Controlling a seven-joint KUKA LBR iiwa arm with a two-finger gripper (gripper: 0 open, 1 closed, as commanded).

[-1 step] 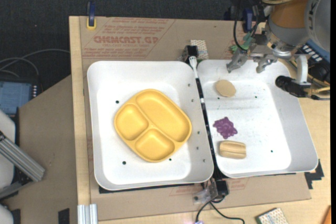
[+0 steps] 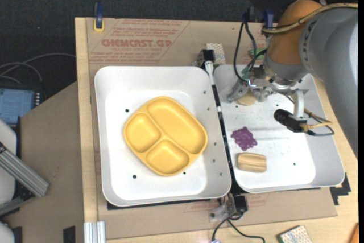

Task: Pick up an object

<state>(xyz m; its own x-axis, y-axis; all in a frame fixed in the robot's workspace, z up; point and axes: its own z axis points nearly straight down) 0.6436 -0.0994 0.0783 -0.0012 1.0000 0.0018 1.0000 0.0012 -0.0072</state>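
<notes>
Presently, your gripper [image 2: 250, 94] sits low over the right bin [image 2: 324, 173]; jaw state: you cannot tell. Item beneath: a pale tan object [image 2: 246, 100], partly hidden. Nearer you: purple cluster [image 2: 244, 136], then tan roll [image 2: 251, 162]. Leftward: yellow divided plate [image 2: 165, 135]. Step, likely: grasp attempt. Next: confirm closure, then lift.

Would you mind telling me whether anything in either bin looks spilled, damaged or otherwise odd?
Nothing looks spilled or damaged. The yellow divided plate sits askew in the left bin; the purple lump and tan roll lie loose in the right bin.
</notes>
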